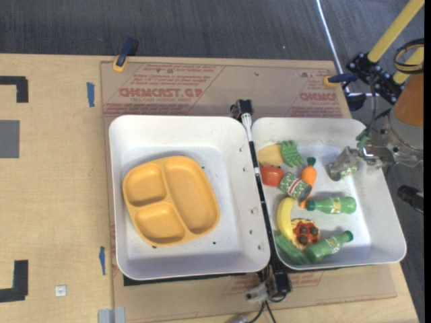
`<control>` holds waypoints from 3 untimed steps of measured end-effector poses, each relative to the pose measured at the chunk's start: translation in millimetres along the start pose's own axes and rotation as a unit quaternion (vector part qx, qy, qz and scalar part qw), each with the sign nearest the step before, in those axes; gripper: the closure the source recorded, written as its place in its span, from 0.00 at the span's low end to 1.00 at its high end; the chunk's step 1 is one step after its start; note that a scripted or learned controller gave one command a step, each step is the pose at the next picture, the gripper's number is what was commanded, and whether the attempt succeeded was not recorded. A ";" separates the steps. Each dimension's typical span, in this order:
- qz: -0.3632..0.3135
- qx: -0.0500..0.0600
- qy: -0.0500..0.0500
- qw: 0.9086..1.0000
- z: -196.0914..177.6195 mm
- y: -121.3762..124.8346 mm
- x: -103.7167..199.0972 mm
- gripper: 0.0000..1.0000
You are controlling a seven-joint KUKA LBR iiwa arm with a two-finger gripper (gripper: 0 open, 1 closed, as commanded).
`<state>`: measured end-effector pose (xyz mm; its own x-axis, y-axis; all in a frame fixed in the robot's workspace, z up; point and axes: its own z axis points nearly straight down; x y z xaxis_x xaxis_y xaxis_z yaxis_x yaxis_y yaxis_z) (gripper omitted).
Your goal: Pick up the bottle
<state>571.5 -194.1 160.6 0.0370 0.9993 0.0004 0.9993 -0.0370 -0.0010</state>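
Observation:
Two green toy bottles lie in the right bin [387,200]. One bottle [331,205], with a yellow-orange label, rests on its side near the bin's middle. The other bottle [330,245], with a red label, lies by the front wall. My gripper [345,165] hangs low over the bin's back right part, above and slightly right of the first bottle and apart from it. No bottle is in the gripper. The grey wrist with its orange band reaches in from the right edge.
The right bin also holds a banana [286,217], a carrot [308,175], a red piece [272,175], a yellow piece [269,155], green leafy toys [291,153] and a small can [294,186]. A yellow divided plate [172,198] sits in the left bin [135,133].

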 end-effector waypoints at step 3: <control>-0.389 -0.002 -0.001 0.921 46.2 -47.6 18.4 1.00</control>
<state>524.6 -173.9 114.5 -0.6912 0.7226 -0.0032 0.7226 0.6912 0.0025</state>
